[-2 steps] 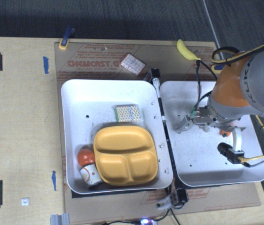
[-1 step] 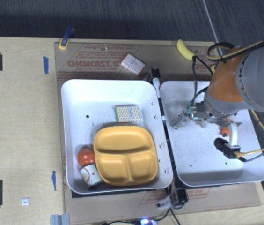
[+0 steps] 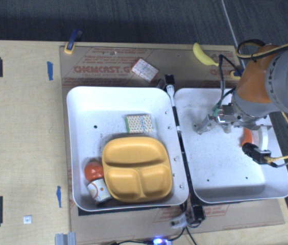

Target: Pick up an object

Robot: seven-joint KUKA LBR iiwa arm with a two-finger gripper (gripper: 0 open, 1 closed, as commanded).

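In the left bin (image 3: 77, 137), a yellow divided tray (image 3: 136, 168) lies flat and covers most of the front half. Behind it sits a small green patterned box (image 3: 138, 122). An orange and white bottle-like item (image 3: 96, 180) lies against the tray's left edge, near the front left corner. My gripper (image 3: 204, 126) hangs low over the back left part of the right bin (image 3: 225, 182). It points left, and I see nothing in it. A small orange piece (image 3: 247, 137) shows beside the wrist, partly hidden.
Behind the bins, a small patterned card (image 3: 144, 69) and a yellow curved item (image 3: 204, 55) lie on the brown board. A blue clip (image 3: 72, 40) sits at the board's back left corner. Cables (image 3: 271, 160) loop over the right bin's right rim.
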